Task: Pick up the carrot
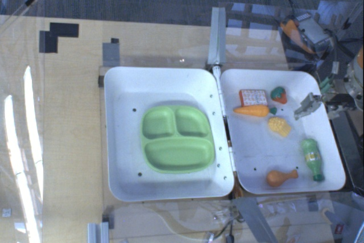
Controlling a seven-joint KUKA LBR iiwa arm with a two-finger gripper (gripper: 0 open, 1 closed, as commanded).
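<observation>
The orange carrot [252, 111] lies on its side in the right bin [250, 162], near that bin's upper left, its tip pointing left. My gripper [307, 106] hovers over the right bin's right side, well to the right of the carrot and apart from it. Its fingers are open with nothing between them.
A red-and-orange box [253, 97] touches the carrot's far side. A red-and-green strawberry [278, 94], yellow corn [278, 126], a green bottle [311, 159] and a brown drumstick [281, 177] share the right bin. The left bin [122, 122] holds a green divided plate [177, 139].
</observation>
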